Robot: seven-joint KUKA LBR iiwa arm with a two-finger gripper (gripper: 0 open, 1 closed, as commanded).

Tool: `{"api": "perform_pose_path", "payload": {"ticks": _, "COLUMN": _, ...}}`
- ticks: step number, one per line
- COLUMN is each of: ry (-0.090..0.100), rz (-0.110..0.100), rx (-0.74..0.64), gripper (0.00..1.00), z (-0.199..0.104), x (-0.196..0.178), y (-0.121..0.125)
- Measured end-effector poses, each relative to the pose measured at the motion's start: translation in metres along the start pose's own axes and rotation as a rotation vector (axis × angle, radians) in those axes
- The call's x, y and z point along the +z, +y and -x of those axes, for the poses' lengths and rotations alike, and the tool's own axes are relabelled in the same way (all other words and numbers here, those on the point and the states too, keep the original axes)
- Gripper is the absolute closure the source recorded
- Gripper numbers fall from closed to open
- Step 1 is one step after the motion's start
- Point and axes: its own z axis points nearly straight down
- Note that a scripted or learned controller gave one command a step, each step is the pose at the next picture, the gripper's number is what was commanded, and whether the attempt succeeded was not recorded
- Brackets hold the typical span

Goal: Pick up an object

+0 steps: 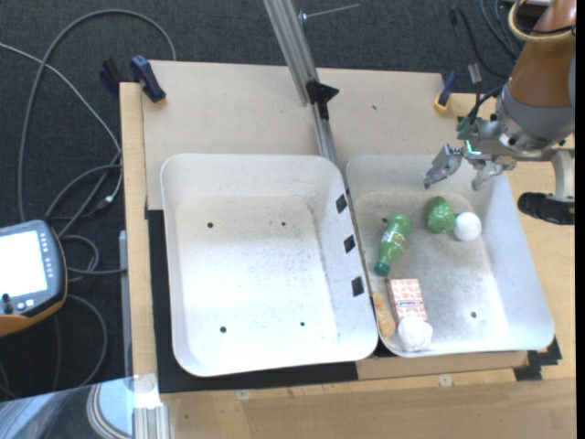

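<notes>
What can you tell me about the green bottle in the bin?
The green bottle looks like clear green plastic with a pale label around its middle. It lies on its side on the floor of the right bin, slanted, one end pointing toward the far wall and the other toward the near corner. Nothing touches it; the green lump and the red carton sit nearby.

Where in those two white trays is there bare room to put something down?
The left bin has bare floor wall to wall. In the right bin, room lies right of the carton. It is crowded around the bottle, green object and white ball.
</notes>
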Motion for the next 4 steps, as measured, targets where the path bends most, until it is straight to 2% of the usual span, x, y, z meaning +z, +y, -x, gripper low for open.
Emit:
{"api": "perform_pose_path", "payload": {"ticks": 1, "ry": -0.001, "rz": 0.005, "rx": -0.001, "gripper": 0.0, "z": 0.0, "x": -0.003, "y": 0.001}}
{"api": "perform_pose_path", "payload": {"ticks": 2, "ry": 0.0, "rz": -0.001, "rx": -0.002, "gripper": 0.0, "z": -0.011, "x": 0.049, "y": 0.004}}
{"api": "perform_pose_path", "payload": {"ticks": 3, "ry": -0.001, "rz": -0.001, "rx": 0.0, "gripper": 0.0, "z": -0.003, "x": 0.106, "y": 0.008}}
{"api": "perform_pose_path", "payload": {"ticks": 4, "ry": -0.001, "rz": 0.002, "rx": 0.0, "gripper": 0.0, "z": -0.004, "x": 0.121, "y": 0.008}}
